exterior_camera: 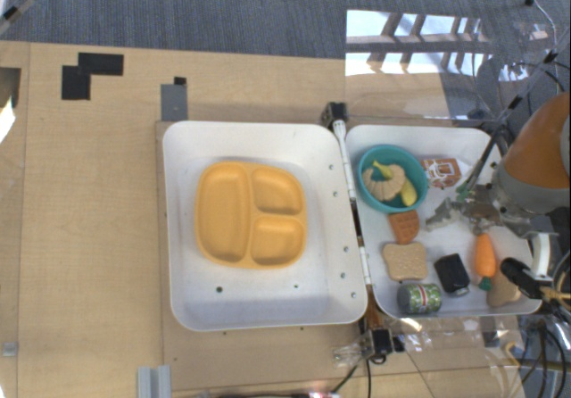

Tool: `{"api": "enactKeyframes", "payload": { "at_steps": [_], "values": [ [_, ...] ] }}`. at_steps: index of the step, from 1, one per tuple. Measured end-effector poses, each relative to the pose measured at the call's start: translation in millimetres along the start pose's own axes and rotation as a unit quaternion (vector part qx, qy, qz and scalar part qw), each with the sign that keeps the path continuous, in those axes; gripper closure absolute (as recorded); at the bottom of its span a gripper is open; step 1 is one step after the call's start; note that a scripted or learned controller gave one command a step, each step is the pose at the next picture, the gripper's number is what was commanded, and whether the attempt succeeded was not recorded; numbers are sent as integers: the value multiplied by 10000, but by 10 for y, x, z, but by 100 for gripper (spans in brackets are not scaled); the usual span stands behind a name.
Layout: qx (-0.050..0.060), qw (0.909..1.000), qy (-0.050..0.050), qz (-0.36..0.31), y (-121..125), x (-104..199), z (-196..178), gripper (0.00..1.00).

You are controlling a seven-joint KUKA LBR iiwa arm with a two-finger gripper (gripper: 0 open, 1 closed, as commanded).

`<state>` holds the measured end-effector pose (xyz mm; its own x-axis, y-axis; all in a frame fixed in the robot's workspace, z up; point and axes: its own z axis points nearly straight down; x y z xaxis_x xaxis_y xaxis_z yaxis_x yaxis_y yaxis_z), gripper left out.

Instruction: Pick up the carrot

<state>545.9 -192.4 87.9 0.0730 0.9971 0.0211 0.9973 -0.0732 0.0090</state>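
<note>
The carrot (484, 255), orange with a small green tip, lies in the right bin (464, 133) near its right side, pointing roughly up and down. My gripper (478, 214) hangs just above the carrot's upper end, under the grey wrist and orange band (542, 148) that come in from the right. The wrist's metal parts blur together over the bin floor, and nothing is visibly lifted off the floor.
The right bin also holds a teal bowl (389, 176) with food pieces, a small carton (441, 171), an orange cracker (404, 227), a toast slice (406, 261), a black block (451, 273), a green can (419, 298) and a tan piece (502, 294). The left bin (187, 298) holds a yellow divided plate (251, 213).
</note>
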Motion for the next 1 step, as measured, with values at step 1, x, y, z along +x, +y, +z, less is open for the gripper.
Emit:
{"api": "enactKeyframes", "payload": {
  "at_steps": [1],
  "values": [
    [-32,9997,-37,-253,-154,-4,-15,0]
  ]
}}
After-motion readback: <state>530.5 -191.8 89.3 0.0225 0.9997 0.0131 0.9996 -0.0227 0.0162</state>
